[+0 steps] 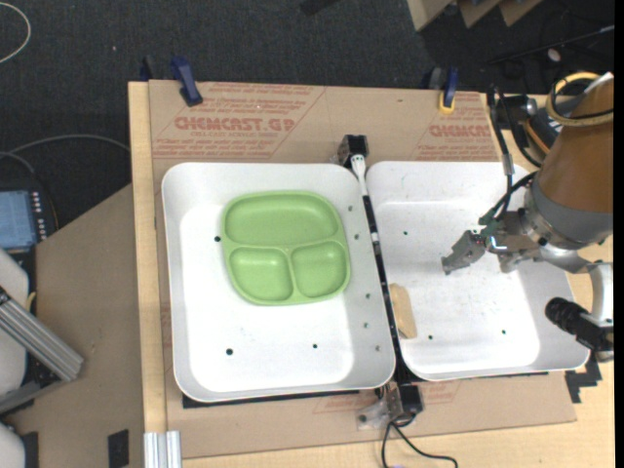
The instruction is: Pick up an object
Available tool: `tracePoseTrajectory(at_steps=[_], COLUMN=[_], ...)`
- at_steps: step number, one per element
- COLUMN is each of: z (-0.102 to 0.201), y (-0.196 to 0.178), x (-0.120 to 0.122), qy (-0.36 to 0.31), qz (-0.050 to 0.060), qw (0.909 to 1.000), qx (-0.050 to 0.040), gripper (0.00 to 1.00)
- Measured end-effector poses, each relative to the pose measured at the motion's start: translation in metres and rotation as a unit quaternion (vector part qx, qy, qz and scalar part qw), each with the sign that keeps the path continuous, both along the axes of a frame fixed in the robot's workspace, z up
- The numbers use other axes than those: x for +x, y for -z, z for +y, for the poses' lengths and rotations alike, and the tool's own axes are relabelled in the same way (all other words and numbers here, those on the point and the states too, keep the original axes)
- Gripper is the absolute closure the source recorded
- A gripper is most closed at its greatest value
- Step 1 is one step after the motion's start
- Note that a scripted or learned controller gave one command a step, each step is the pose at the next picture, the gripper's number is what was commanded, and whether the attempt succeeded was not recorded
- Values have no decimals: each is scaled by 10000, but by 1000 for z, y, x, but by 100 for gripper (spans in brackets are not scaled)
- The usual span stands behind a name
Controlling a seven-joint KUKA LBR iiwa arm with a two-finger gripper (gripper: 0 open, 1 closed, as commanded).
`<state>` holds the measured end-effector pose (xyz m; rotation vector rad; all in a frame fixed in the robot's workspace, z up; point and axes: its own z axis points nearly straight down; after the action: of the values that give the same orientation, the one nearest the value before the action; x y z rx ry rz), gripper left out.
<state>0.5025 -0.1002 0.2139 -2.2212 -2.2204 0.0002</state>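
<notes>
Dark carpet round bench; gripper (458, 257) over right bin (429, 359), grip state can't tell, green tray (285, 247) well left — approach step, next: cross & descend

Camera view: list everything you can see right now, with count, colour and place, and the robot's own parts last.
plate: one, green, three compartments, in the left bin
left bin: one, white, on the board
right bin: one, white, beside the left bin
board: one, brown with red lettering, under both bins
clamps: two, blue, one near each end of the board's far edge
arm: one, grey and orange, reaching in from the right
gripper: one, grey, above the right bin
</notes>
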Motion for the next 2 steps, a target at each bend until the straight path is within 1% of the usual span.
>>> tracePoseTrajectory(at_steps=[1, 2], z=[0, 73], y=[-11, 8], x=[1, -12], qy=[-1, -35], qz=[-14, 25], qw=[10000, 10000], qx=[-5, 16], gripper=[100, 100])
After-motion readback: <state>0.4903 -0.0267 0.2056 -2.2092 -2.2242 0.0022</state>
